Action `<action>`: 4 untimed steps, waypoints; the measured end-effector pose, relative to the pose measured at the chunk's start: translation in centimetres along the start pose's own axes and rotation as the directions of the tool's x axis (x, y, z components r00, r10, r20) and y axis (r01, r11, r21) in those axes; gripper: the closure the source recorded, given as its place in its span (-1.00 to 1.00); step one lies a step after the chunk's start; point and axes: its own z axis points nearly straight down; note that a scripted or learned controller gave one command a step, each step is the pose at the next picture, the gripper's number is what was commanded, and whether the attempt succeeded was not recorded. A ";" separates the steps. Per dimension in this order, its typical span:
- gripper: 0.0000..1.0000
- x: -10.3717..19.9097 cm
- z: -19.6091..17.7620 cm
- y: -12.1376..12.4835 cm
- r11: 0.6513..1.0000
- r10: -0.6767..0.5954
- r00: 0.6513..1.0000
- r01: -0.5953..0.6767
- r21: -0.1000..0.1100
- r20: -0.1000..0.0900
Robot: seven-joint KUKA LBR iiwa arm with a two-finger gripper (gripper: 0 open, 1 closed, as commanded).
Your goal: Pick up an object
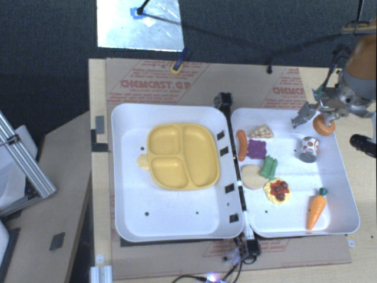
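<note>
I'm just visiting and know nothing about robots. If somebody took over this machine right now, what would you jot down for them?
Tool: up at the far right corner of the right bin, with a small orange object right at it; whether it is truly gripped cannot be told.
Right bin contents: carrot, silver can, sausage, purple piece, green piece, cracker wedge, pale round piece, small pizza-like toy.
Left bin: yellow divided plate.
Done: nothing confirmed lifted.
Left: confirm the grasp, or try another pick.
</note>
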 end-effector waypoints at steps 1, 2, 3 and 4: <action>-1.00 0.0 -0.9 0.3 1.000 -0.003 1.000 0.003 -0.014 0.003; -1.00 0.0 3.5 -0.2 1.000 -0.001 1.000 0.001 -0.010 0.002; -1.00 -0.2 6.4 -0.1 1.000 -0.003 1.000 0.003 -0.023 0.006; -1.00 -0.3 6.8 -0.1 1.000 -0.002 1.000 0.002 -0.024 0.008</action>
